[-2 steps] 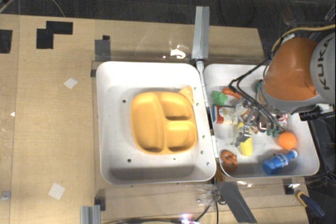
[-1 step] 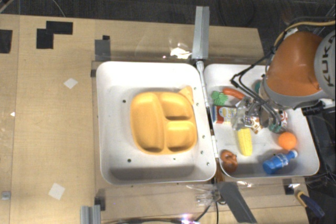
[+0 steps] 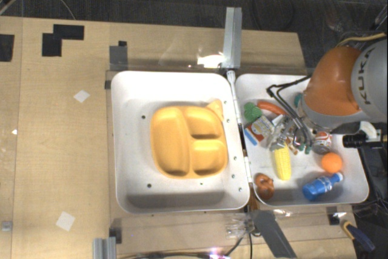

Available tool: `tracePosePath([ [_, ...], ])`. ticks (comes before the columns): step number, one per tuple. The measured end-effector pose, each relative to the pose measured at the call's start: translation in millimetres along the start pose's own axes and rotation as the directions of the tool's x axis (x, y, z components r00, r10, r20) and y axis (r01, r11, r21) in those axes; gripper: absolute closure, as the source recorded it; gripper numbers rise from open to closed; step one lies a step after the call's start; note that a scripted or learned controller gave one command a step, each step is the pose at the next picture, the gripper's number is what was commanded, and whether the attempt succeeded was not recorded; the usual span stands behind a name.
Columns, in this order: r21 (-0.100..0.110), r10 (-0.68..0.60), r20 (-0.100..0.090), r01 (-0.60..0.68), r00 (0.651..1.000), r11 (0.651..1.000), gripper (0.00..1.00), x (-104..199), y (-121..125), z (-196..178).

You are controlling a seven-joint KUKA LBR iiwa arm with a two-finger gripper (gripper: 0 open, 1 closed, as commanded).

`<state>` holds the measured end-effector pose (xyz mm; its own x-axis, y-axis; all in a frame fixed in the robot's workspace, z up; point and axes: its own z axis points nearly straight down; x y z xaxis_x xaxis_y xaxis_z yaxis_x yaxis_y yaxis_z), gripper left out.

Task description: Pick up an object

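Orange-banded arm (image 3: 339,91) reaches in from the right, bent down over the right bin (image 3: 357,188). Left bin (image 3: 127,130) holds a yellow divided tray (image 3: 185,139). Beneath the wrist, the gripper (image 3: 291,136) hangs among clutter; whether it is open or closed cannot be told. Just beside it lies a corn cob (image 3: 282,164), long axis running near to far. Nearby sit a blue bottle (image 3: 320,186) lying crosswise, an orange ball (image 3: 331,162), a brown onion (image 3: 264,185) and a green and red vegetable (image 3: 259,110).
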<state>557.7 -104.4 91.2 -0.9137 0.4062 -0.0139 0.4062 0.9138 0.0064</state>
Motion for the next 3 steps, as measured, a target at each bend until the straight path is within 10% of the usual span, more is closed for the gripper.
tracePosePath([
  [1,-0.001,-0.337,-0.005,0.337,0.941,0.941,1.0,24,54,-97],
  [2,0.0,-0.43,-0.007,0.43,0.903,0.903,1.0,72,25,-121],
  [3,0.0,-0.431,-0.007,0.431,0.902,0.902,0.0,72,26,-121],
])
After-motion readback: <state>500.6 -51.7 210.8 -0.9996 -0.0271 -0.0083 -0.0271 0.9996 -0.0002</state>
